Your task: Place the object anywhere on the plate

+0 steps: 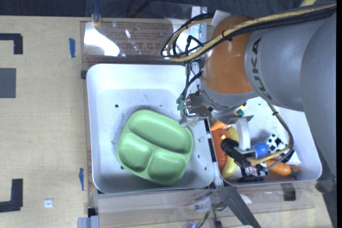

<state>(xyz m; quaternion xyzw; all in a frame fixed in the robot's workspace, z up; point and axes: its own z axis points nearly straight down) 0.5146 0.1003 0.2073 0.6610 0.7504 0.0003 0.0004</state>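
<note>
Camera view, arm (278,61) in fr right, pincer (191,109) by green plate (155,147), open/shut unclear

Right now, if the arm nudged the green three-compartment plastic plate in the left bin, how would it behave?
The green three-compartment plastic plate looks rigid and moulded, so it probably keeps its shape. It lies wide and low, so tipping seems unlikely. On the smooth floor of the white left bin it would likely slide.
</note>
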